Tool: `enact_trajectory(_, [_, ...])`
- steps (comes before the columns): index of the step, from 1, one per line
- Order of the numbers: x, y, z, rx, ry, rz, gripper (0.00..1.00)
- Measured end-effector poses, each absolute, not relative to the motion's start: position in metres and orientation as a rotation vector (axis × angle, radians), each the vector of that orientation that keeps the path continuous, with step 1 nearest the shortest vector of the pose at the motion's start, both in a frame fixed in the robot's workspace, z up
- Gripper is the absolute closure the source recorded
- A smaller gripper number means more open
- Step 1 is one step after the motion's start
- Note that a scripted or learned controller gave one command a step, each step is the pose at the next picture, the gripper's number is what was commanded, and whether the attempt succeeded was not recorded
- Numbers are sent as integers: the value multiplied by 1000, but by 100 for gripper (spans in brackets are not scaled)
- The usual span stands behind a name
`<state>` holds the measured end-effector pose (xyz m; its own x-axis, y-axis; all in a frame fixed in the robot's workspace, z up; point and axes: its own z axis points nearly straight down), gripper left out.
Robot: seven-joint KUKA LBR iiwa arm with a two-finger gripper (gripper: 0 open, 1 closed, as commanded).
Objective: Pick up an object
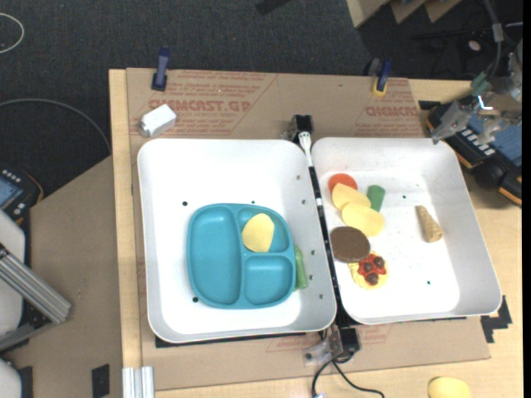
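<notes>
Below the hand, a tan roll in the right bin.

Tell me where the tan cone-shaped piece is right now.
The tan cone-shaped piece lies in the right white bin, toward its right side, apart from the cluster of yellow pieces and the green piece to its left.

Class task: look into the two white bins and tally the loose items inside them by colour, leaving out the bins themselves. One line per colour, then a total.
Yellow: 3 — one on the blue tray, two in the right bin
Blue: 1 — divided tray
Green: 2
Red-orange: 1
Brown: 1 disc
Tan: 1
Yellow with red and dark bits: 1
Total: 10
</notes>
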<state>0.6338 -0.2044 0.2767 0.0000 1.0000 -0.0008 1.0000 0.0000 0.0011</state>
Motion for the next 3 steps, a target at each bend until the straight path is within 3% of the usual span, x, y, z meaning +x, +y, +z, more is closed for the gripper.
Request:
enact_trajectory(1, [604,-160,130,2228,2233,-8,0])
enact_trajectory(2, [611,-95,82,2221,2232,-3,0])
enact_trajectory(3, [613,-99,97,2220,2221,4,100])
